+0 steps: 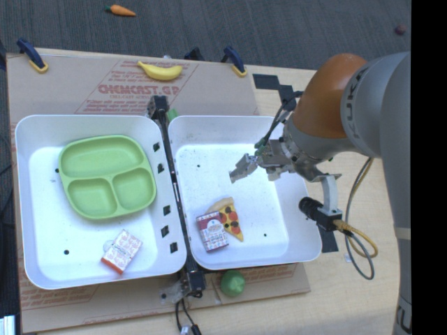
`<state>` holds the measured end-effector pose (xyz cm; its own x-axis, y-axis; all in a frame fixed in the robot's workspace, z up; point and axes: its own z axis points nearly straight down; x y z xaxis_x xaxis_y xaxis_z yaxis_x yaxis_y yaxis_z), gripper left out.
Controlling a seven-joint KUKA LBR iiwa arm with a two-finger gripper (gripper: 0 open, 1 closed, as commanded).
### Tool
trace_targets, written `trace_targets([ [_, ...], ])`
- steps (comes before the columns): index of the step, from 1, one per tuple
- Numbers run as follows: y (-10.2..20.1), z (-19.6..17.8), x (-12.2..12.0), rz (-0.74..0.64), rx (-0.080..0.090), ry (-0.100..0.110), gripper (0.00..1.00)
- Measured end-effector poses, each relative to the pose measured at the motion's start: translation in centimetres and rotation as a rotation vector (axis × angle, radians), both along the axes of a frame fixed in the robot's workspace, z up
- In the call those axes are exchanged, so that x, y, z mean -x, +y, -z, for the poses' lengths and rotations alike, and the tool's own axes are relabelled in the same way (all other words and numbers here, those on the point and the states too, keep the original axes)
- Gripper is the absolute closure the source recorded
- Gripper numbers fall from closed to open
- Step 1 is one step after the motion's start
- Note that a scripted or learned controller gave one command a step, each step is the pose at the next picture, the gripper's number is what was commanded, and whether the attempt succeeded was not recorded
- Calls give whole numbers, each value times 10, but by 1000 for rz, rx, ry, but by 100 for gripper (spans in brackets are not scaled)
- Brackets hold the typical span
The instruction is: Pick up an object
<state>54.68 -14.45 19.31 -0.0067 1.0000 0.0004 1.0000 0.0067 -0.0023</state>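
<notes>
My gripper (241, 170) hangs over the middle of the right bin (209, 135), its grey fingers pointing left and spread apart with nothing between them. Below it and slightly to the left, a pizza slice (229, 218) lies on the bin floor, touching a small red box (211, 232) on its left. The gripper is well above both and apart from them. In the left bin (31, 187) sit a green divided plate (106, 175) and a small red-and-white packet (121, 250).
A yellow banana (161, 69) lies on the cardboard behind the bins. A green ball (232, 283) rests in front of the right bin. An orange carrot (122, 10) is on the floor at the back. Black clips run along the divider between the bins.
</notes>
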Motion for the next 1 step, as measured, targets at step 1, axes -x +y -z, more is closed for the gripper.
trace_targets([
  [1, -45, 83, -33, 1, 1, 3, 0],
])
